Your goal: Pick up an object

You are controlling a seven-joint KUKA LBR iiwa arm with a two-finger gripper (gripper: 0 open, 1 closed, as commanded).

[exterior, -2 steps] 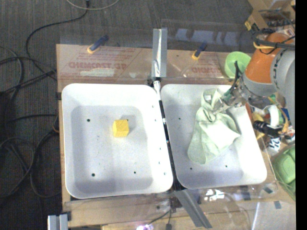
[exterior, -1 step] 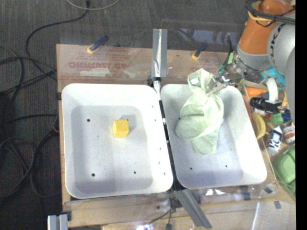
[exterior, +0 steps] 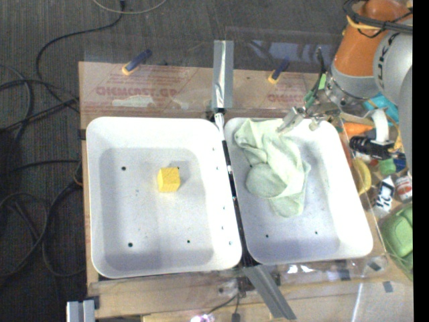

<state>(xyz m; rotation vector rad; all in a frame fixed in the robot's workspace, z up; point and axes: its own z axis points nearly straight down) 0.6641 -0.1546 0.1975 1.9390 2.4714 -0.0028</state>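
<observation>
Overhead, the camera view looked down at a slant on a table (exterior: pixel 134 89) carrying two shallow white bins side by side. The left bin (exterior: pixel 114 247) held a small yellow block (exterior: pixel 169 179), sitting alone near its middle, well apart from every wall. The right bin (exterior: pixel 335 233) held a pale green cloth (exterior: pixel 275 163), crumpled and spread from the far left corner down toward the bin's middle, with a rounded grey-green lump in its lower folds.

The grey arm with its orange band (exterior: pixel 358 49) reached in from the right. Its hand (exterior: pixel 301 118) hung over the far edge of the right bin, just beside the cloth's upper corner. The metal fingers (exterior: pixel 289 122) were small and blurred against the bin wall, so whether the hand was open or closed could not be told, and nothing was clearly held between them.

Judging from this, the cloth looked like the likely target, with the block a long reach away. The main risk was a pinch catching only a thin fold: soft fabric could slip free as the arm lifted. The hand also sat close to the bin's far rim, so a descent slightly off could strike the wall instead of the cloth. Loose clutter at the right edge lay near the arm's path.
</observation>
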